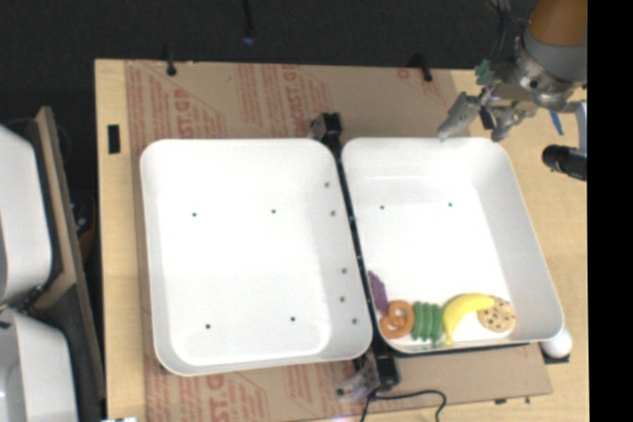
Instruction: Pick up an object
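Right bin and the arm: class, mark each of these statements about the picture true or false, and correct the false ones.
1. The toys lie along the near wall of the right bin. True.
2. The banana lies in the left bin. False: it lies in the right bin.
3. The gripper hangs above the far edge of the right bin. True.
4. The gripper holds the cookie. False: the cookie lies beside the banana.

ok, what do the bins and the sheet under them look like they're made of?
Bins: probably moulded plastic, smooth white with a slight sheen, rounded corners and soft highlights along the rim. Sheet: looks like cardboard, matte tan with red printed lettering and a cut edge. Neither is certain from looks alone.
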### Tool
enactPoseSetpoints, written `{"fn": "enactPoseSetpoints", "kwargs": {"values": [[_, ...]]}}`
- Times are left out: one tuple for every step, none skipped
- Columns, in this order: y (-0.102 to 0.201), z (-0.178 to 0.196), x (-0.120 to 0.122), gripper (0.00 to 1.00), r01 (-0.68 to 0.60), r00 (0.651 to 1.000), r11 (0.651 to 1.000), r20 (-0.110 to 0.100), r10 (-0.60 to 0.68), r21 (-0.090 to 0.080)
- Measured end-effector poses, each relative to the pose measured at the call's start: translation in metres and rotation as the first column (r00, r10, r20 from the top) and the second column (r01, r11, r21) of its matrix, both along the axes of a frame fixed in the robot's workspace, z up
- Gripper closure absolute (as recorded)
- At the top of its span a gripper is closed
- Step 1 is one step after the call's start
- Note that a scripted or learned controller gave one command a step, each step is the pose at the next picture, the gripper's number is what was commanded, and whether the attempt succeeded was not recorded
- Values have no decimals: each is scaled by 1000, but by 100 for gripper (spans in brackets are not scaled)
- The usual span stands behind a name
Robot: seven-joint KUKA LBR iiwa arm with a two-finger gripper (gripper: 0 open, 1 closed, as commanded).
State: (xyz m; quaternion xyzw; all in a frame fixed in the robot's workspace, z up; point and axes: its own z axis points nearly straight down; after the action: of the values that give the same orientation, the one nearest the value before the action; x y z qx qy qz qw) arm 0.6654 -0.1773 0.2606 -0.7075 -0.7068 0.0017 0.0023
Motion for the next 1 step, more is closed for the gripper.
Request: {"fn": "enactPoseSetpoints", "kwargs": {"values": [[0,4,1,0,-1,1000,1000,7,1,-1]]}}
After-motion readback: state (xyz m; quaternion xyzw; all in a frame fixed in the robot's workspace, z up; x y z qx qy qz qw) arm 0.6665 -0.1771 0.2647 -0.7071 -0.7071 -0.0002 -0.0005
